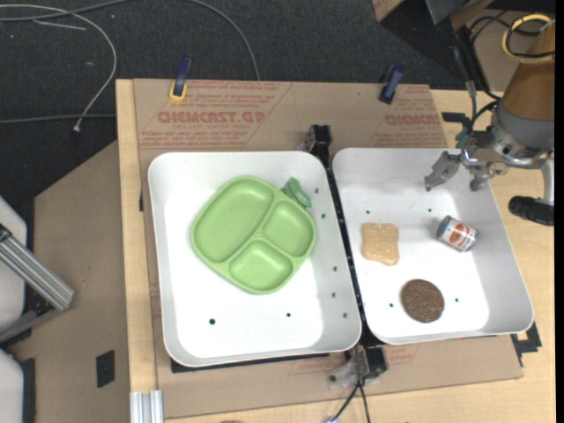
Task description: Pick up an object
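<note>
Green divided plate (254, 233) in left bin (176, 324). In right bin (502, 315): beige toast (381, 243) left of small can (456, 233), brown round patty (423, 300) below-left of can. Gripper (460, 174) above can, fingers spread wide, holding nothing.

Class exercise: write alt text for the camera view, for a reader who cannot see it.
A grey arm's tool, fingers spread, hangs over the far end of the right white bin, which holds a small red-and-white can, a tan toast-shaped piece and a round brown patty. The left white bin holds a green divided plastic plate.
</note>
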You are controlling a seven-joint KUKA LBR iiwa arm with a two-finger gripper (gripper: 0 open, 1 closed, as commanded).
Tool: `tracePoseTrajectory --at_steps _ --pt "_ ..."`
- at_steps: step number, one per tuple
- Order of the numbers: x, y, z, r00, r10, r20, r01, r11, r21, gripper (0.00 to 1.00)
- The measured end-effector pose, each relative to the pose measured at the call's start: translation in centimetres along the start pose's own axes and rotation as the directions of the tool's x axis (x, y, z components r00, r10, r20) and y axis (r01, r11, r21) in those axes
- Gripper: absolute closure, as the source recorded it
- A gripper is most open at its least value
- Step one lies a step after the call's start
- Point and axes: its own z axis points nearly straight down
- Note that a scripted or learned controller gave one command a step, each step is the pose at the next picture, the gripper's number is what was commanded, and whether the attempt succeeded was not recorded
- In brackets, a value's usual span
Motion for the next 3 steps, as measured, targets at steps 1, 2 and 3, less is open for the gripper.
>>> tracePoseTrajectory --at_steps 1,2,3 --pt "0.8 -0.3 6.0 1.000 -0.002 -0.001 0.002 1.000 0.003 0.00" --pt "0.8 0.0 4.4 1.000 -0.002 0.001 0.002 1.000 -0.006 1.00" --pt "0.2 0.2 -0.2 1.000 -0.001 0.004 0.001 1.000 -0.011 1.00"
